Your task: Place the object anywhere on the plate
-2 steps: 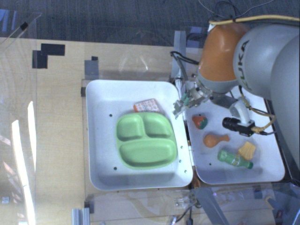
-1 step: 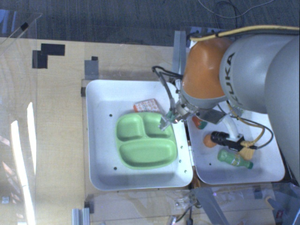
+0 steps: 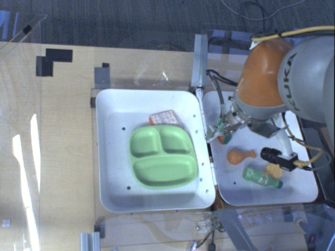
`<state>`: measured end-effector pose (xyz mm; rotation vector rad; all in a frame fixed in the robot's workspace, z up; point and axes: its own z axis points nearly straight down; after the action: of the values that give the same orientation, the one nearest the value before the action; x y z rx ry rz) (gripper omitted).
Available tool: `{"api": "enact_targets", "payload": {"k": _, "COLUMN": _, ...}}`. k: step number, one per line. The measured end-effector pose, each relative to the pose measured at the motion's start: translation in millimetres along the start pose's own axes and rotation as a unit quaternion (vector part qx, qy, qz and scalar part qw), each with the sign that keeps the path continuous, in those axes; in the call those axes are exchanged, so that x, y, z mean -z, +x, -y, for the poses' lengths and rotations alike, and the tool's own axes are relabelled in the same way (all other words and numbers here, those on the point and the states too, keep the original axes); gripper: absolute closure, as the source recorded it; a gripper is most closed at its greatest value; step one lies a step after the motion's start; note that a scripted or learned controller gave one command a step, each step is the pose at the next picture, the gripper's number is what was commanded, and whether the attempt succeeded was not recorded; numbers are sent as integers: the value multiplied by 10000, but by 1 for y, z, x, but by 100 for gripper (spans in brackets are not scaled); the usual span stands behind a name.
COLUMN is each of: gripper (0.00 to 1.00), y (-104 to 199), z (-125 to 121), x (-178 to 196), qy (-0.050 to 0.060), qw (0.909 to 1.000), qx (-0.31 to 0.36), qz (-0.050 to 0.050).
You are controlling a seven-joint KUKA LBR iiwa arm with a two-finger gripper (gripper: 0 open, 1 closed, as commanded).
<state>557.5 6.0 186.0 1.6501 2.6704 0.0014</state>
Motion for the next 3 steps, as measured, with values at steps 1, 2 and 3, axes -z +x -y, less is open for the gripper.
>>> {"api": "enact_targets", "payload": {"k": 1, "gripper": 100, "y": 56, "z": -23, "x": -3, "qy": 4, "qw": 9997, "qx": -240, "qz": -6}}
{"api": "enact_targets", "payload": {"k": 2, "gripper": 100, "y": 12, "z": -27, "x": -1, "qy": 0, "qw": 10000, "qx": -15, "qz": -1}}
{"api": "enact_targets", "payload": {"k": 3, "gripper": 100, "y": 57, "z": -20, "x": -3, "qy": 3, "qw": 9961, "qx": 880, "qz": -8}}
